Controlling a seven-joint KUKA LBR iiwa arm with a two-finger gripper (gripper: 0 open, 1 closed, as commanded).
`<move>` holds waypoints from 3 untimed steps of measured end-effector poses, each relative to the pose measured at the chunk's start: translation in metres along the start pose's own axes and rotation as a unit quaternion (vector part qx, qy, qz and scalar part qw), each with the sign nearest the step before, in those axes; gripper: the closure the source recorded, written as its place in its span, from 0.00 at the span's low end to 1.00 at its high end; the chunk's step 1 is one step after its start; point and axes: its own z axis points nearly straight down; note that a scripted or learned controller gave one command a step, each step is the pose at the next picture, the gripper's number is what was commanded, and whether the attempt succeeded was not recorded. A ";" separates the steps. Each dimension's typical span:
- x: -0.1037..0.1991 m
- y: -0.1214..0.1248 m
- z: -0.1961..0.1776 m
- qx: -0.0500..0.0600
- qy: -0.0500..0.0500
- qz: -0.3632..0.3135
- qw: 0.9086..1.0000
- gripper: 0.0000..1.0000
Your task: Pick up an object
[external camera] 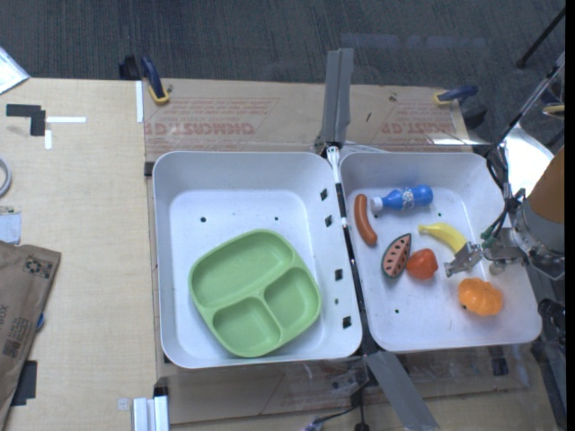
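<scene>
Counter point(81, 196): pale wood, spanning the frame, carrying two white bins side by side at centre.
Left bin point(180, 178): centre-left of frame, holding a green divided plate point(255, 293) lying flat toward its lower half.
Right bin point(449, 326): centre-right of frame, holding the small toy foods.
Arm point(544, 205): entering from the right edge, wrist low over the right bin's right side.
Blue bottle point(404, 198): lying on its side in the upper part of the right bin.
Sausage point(365, 219): red, along the bin's left wall, just left of the bottle.
Banana point(444, 234): yellow, mid-bin, just up-left of the gripper.
Orange fruit point(481, 297): lower right of the bin, just below the gripper.
Watermelon slice point(395, 256): mid-bin, touching or nearly touching the tomato point(422, 263) on its right.
Gripper point(465, 259): fingers slightly apart, nothing between them, tips between tomato, banana and orange fruit.
Step in hand: likely the approach, no grasp made.
Next move: probably centring over one piece, the tomato or banana being nearest, then descending and closing without nudging the neighbours.
</scene>
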 end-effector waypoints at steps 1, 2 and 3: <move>-0.002 0.103 0.012 -0.003 -0.002 -0.093 0.996 0.00; 0.017 0.065 0.012 -0.001 -0.004 -0.169 0.986 0.00; 0.017 0.066 0.003 -0.002 -0.005 -0.168 0.986 1.00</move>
